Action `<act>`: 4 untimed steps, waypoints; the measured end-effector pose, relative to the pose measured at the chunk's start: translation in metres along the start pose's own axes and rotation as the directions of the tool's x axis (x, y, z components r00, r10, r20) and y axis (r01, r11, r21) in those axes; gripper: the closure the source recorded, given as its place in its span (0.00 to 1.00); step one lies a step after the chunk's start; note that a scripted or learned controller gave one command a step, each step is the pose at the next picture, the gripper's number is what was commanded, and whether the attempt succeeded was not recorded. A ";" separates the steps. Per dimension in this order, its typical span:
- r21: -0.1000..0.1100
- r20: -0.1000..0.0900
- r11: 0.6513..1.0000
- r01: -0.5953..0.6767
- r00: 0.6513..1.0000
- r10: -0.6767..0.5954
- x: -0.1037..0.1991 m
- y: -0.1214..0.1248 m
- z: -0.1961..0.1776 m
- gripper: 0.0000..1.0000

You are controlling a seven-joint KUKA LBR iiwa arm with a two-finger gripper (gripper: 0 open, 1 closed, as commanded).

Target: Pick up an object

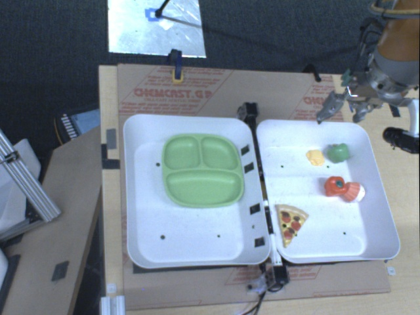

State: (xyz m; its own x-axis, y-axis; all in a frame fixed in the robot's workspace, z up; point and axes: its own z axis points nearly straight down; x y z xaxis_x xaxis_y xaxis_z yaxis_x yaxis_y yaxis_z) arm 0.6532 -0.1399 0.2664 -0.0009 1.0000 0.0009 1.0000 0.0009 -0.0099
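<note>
The right bin (377, 205) holds a small yellow piece (315, 157), a round green toy (338, 152), a red toy (335, 186) with a pink-white piece (355, 193) touching its right side, and a pizza slice (291, 223) near the front left. My gripper (342, 113) hangs above the back edge of that bin, behind the green toy. It is open, its two fingers spread apart with nothing between them.
The left bin (141, 228) carries a green divided plate (202, 170). A hinge strip with black clips (257, 176) separates the bins. Both rest on a cardboard sheet (197, 87). A shiny metal sheet (156, 18) lies at the back.
</note>
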 end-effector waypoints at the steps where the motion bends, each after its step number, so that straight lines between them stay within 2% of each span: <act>1: -0.011 0.001 1.000 0.002 1.000 -0.002 0.000 0.001 -0.008 0.00; 2: -0.009 0.001 1.000 0.001 1.000 -0.001 0.002 -0.008 0.045 0.00; 3: -0.012 0.002 1.000 0.004 1.000 -0.004 0.008 -0.004 0.103 0.00; 4: -0.011 0.001 1.000 0.004 1.000 -0.004 0.012 -0.006 0.145 0.00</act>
State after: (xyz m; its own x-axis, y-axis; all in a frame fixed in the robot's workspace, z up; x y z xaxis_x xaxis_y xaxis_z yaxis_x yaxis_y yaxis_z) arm 0.6456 -0.1279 0.1217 -0.0046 1.0000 -0.0006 1.0000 0.0046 0.0008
